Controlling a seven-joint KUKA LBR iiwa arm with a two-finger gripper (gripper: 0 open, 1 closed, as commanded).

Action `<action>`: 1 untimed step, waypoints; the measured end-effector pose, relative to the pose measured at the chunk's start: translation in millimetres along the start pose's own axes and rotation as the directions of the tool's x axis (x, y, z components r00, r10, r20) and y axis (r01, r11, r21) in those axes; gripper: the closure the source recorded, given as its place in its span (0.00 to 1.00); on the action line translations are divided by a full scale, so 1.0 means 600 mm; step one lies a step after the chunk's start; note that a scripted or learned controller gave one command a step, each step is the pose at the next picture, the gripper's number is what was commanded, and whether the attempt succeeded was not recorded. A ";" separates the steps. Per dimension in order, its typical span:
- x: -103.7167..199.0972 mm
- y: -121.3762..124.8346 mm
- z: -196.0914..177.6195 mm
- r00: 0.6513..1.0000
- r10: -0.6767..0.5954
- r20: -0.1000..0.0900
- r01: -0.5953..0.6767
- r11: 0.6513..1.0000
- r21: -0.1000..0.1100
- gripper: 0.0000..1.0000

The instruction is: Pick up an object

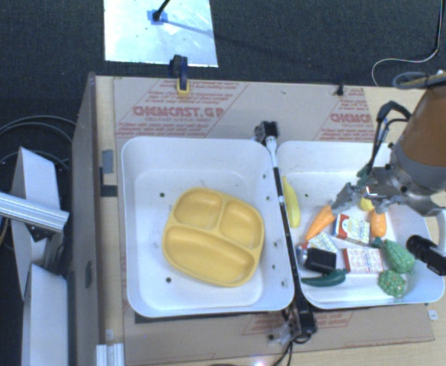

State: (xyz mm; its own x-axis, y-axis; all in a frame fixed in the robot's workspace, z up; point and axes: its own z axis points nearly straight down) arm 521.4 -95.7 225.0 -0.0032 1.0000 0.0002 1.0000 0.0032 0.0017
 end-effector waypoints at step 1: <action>-0.017 0.008 0.233 1.000 0.002 0.002 -0.002 1.000 -0.009 0.00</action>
State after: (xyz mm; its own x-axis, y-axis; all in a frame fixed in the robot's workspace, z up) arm 526.4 -105.9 85.0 -0.0014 1.0000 -0.0017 0.9999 0.0014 0.0107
